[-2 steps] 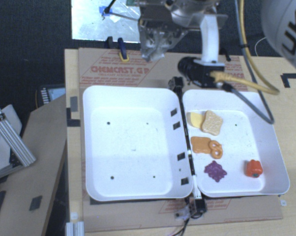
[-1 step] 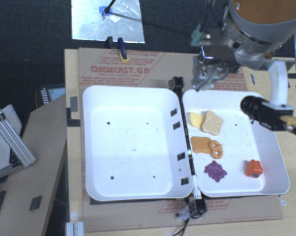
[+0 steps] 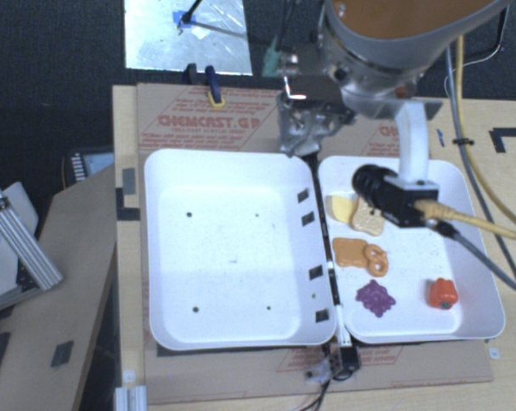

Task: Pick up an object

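Observation:
In the right bin (image 3: pixel 471 229) lie several small toy foods. A yellow wedge (image 3: pixel 338 205) and a beige cracker (image 3: pixel 370 221) sit near its upper left. Below them are an orange pretzel piece (image 3: pixel 362 253), a purple grape bunch (image 3: pixel 376 299) and a red pepper (image 3: pixel 442 293). My gripper (image 3: pixel 303 135) hangs over the far end of the divider between the bins, above and to the left of the yellow wedge. The big grey and orange arm body (image 3: pixel 394 24) hides what is behind it.
The left bin (image 3: pixel 155 229) lies beside the right one. A black cylindrical device (image 3: pixel 386 195) on a white post juts over the right bin's upper part, with a yellow cable (image 3: pixel 484 223) trailing right. A foil sheet (image 3: pixel 185 24) lies at the back.

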`<state>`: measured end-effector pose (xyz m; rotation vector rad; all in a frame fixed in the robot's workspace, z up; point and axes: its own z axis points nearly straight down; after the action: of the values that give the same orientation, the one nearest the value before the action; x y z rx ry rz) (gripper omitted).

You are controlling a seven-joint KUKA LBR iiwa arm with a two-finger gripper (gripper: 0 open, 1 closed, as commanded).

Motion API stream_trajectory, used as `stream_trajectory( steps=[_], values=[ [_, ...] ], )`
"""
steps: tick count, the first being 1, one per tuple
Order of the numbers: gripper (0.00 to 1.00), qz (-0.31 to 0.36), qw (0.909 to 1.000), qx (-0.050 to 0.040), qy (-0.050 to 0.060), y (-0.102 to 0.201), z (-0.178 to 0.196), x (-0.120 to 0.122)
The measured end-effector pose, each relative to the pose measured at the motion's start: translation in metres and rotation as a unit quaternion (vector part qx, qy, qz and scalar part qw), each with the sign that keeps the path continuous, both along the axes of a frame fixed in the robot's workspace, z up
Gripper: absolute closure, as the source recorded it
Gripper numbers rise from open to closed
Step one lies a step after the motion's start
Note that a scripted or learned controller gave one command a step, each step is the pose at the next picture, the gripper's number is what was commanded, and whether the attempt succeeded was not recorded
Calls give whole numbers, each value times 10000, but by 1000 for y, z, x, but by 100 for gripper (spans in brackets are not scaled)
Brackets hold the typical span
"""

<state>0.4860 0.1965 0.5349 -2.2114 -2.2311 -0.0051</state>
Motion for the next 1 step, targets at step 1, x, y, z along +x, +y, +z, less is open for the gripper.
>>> stream_trajectory(
  steps=[1],
  values=[
    [100,-21,10000,-5,-4,33,0,17]
  ],
)
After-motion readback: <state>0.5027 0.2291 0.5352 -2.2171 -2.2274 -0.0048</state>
